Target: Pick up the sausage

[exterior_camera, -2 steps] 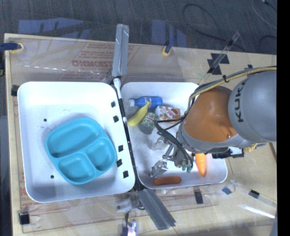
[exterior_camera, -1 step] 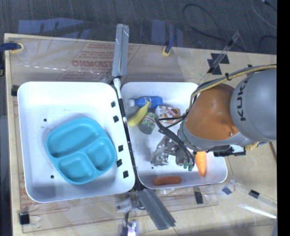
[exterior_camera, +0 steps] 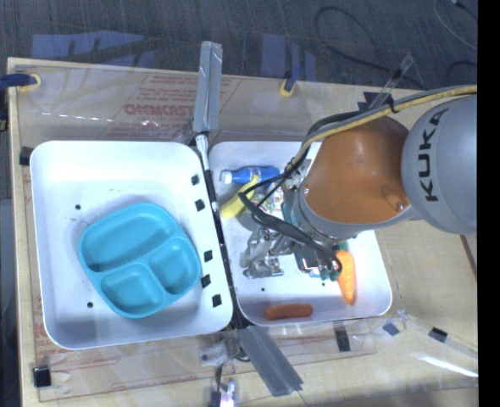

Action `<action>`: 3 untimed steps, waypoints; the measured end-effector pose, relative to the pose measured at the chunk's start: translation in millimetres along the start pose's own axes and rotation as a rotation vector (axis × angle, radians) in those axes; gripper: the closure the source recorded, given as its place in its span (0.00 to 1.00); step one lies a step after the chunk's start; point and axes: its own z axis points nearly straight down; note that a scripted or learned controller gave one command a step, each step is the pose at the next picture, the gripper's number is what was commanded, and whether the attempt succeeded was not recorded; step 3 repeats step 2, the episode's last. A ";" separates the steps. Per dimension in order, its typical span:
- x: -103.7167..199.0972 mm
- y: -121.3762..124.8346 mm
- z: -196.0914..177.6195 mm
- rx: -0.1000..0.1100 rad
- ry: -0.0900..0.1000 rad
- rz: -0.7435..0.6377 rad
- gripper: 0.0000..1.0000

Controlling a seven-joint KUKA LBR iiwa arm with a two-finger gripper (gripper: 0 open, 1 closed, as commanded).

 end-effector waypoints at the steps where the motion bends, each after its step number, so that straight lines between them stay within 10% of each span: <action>1: -7.3 -21.3 21.7 -0.001 0.004 -0.130 1.00; 3: -8.8 -20.6 11.5 0.000 0.002 -0.134 1.00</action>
